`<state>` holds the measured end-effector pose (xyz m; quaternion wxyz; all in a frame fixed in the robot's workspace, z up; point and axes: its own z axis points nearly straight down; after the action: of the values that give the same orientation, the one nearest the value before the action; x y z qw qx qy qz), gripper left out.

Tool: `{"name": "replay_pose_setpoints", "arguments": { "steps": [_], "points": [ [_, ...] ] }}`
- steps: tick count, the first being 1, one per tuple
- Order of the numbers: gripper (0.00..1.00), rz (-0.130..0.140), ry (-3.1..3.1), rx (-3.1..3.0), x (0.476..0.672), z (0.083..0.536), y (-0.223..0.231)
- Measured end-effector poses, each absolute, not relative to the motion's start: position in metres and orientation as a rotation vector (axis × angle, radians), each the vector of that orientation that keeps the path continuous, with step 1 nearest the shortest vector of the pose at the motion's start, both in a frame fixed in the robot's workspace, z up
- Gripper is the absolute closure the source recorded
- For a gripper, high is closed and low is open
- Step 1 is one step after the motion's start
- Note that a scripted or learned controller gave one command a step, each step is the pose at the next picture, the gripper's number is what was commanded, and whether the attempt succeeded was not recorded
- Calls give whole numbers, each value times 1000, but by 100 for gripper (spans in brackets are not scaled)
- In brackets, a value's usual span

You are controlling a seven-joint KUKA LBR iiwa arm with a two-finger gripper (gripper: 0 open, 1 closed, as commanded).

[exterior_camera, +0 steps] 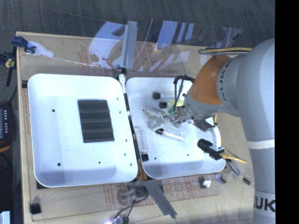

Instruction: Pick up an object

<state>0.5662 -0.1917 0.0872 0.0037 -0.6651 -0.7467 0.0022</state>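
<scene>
Dark carpet lies beyond a wooden surface (pixel 93 197) that carries two shallow white bins. A black ribbed block (pixel 96 120) sits alone in the left bin (pixel 46 139). The right bin (pixel 163 164) holds a loose scatter: two small black caps (pixel 159 100), a cluster of clear plastic pieces (pixel 154 118) and a clear tube with a dark tip (pixel 169 135).

The gripper (pixel 176 115) is low over the middle of the right bin, just beside the clear pieces. The wrist hides its tip, so I cannot tell whether it is open or closed, and nothing can be seen held.

The likely target is the clear clutter or the tube under the tip. A good grasp would settle on one piece, straddle its narrow side and close before lifting. Transparent, light pieces probably slip easily, and their neighbours crowd the approach.
</scene>
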Motion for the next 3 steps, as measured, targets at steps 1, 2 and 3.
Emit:
{"name": "replay_pose_setpoints", "arguments": {
  "steps": [1,2,3],
  "points": [
    [100,14,-2341,-2074,565,93,-192],
    [0,15,-2342,-2074,565,93,-192],
    [0,3,-2371,-2052,608,111,-208]
  ]
}}
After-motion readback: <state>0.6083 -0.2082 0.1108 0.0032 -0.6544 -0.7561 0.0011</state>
